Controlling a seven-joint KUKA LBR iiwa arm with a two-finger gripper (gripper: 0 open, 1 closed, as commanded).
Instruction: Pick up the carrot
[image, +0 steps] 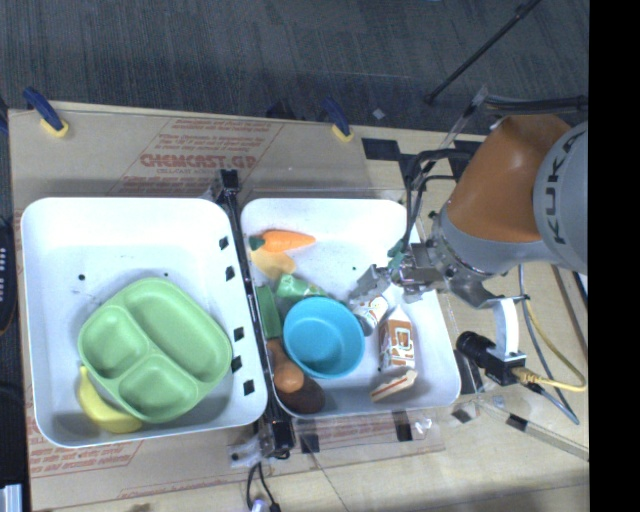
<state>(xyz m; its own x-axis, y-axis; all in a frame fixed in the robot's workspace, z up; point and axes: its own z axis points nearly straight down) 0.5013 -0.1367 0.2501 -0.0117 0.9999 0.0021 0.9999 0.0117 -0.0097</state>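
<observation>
Two bins lay side by side under me, and my gripper hung over the right one, near its far-right part. Whether it was released or clenched I could not tell from above; nothing showed in its grasp.

Largest of the lot, the green tray sat well off to the left of my gripper in the other bin, with a yellow piece poking out from under its near corner. In my own bin the blue bowl stood just below and left of my gripper. The carton leaned just below it, close to touching.

Smaller still, the carrot lay up and to the left of my gripper, near the far-left corner of the bin, flat, its length running left to right. A yellow item sat just beside it on the near side.

I judged the carrot light, stiff and smooth, likely a plastic toy, so prone to slip or roll. I reckoned the best hold was across its thicker middle, from above, away from the taper.
</observation>
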